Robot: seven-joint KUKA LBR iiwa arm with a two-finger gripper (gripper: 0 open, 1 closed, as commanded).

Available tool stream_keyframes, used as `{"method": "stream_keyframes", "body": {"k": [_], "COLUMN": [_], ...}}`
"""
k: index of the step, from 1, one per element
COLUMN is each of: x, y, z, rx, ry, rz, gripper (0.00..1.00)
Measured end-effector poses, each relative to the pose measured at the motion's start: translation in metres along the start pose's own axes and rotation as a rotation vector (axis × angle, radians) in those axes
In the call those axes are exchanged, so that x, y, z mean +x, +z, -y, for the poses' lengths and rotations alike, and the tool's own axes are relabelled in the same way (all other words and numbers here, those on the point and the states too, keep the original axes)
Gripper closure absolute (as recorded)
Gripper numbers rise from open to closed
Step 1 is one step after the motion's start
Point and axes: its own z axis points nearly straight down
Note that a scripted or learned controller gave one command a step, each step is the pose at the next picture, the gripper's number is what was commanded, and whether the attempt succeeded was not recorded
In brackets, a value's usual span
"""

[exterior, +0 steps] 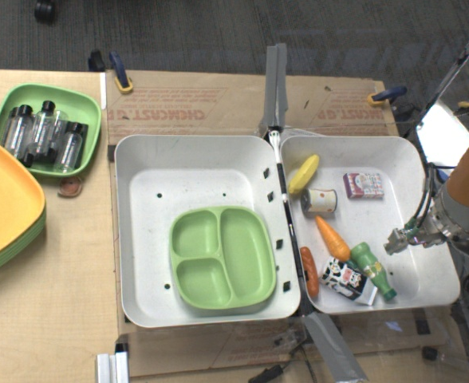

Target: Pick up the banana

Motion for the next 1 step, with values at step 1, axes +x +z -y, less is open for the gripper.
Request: {"method": "stream_keyframes", "body": {"k": [1], "x": [-0.0425], "y": [0.0123], "z": [0.0080], "rx": [-0.001], "ry": [-0.027], "rz": [0.001], "gripper": [1.00]}}
